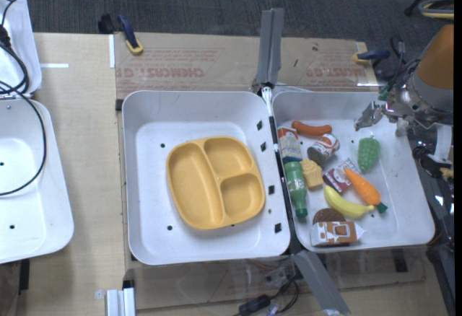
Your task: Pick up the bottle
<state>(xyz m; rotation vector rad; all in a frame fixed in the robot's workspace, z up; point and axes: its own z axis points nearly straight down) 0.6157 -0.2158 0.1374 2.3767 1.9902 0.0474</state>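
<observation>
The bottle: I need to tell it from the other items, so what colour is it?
Green bottle, seen in the camera view.

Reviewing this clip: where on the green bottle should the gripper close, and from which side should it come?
Probably the bottle's green mid-body, from straight above, fingers closing across its width. It lies flat along the right bin's left wall, cap end toward the far side, with a yellow block close on its right, so room is tight on both sides. The gripper sits near the bin's far right corner.
</observation>
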